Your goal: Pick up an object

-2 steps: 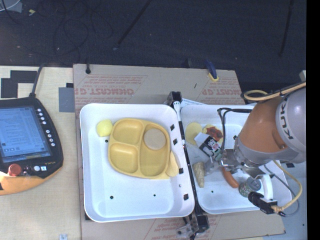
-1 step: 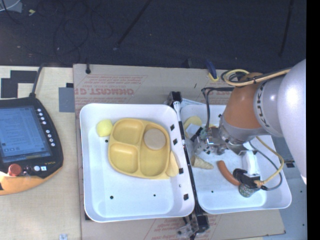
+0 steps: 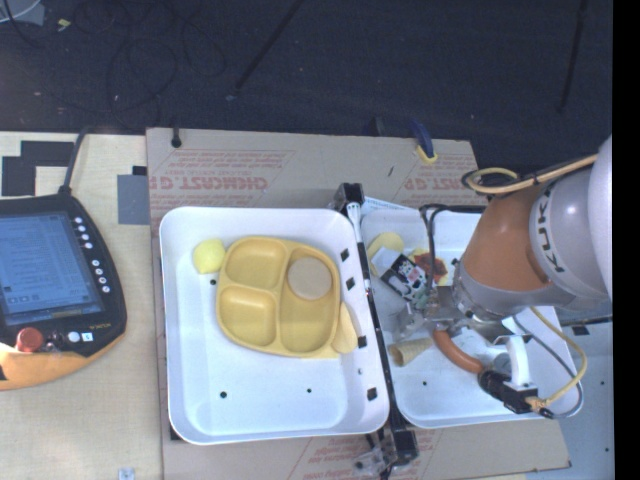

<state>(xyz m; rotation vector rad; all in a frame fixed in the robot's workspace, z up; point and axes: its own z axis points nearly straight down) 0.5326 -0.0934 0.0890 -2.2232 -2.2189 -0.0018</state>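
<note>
A teach pendant (image 3: 55, 278) is lying on the bench at the far left, well apart from the 2 bins, presumably parked there out of the arm's way.

The left bin (image 3: 250, 398) is holding a yellow divided tray (image 3: 262, 313) with 3 compartments; a round beige disc (image 3: 309, 277) is sitting in the upper right compartment. A small yellow ball (image 3: 208, 256) is resting just beside the tray's upper left corner, against the bin floor. A pale yellow flat piece (image 3: 346, 330) is sticking out from under the tray's right edge.

The right bin (image 3: 440, 408) is where the arm is working. A cluster of small objects is crowding its upper left area: a yellow piece (image 3: 385, 245), a black-and-white item (image 3: 404, 273) and something red (image 3: 432, 264) behind it. A tan cone-like piece (image 3: 408, 351) is lying nearer the front, and an orange curved object (image 3: 455, 351) is lying beside it.

The gripper (image 3: 425, 313) is reaching down among that cluster, likely because the candidates for picking are gathered there. The wrist is blocking the fingertips, so I cannot tell how the jaws are standing, nor whether anything is sitting between them.
</note>
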